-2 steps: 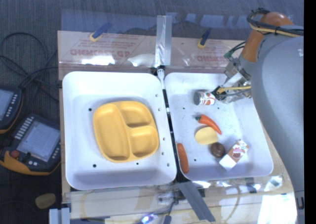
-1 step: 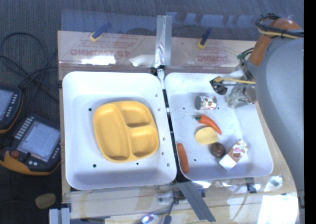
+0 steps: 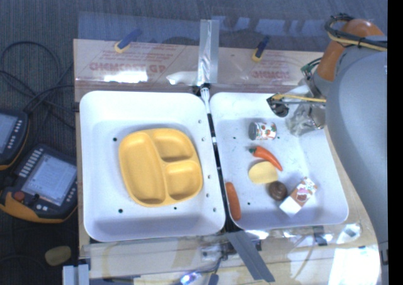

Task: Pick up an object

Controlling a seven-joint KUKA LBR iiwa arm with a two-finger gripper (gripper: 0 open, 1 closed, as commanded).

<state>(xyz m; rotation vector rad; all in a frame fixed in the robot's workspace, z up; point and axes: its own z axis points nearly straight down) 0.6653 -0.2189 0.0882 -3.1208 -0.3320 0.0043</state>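
Step in hand: approach; nothing was yet lifted, and the jaws (image 3: 301,116) hung over the far right corner of the right white bin (image 3: 327,211).
Next move: judged to call for travel toward the bin's middle and a descent onto one object.
Arm pose: the grey arm (image 3: 362,107) reached in from the right edge of the surface, its orange band (image 3: 340,51) above the wrist, the tool pointing down.
Jaws: whether spread or pressed together could not be told; nothing was visibly pinched.
Candidate objects: small printed can (image 3: 262,130) nearest the jaws; orange toy carrot (image 3: 267,156); pale yellow rounded piece (image 3: 263,172); dark brown ball (image 3: 278,190); small red-and-white carton (image 3: 298,196) near the right wall; orange-red sausage-shaped piece (image 3: 232,200) along the left wall.
Left white bin (image 3: 101,214): held a yellow divided plastic tray (image 3: 160,165).
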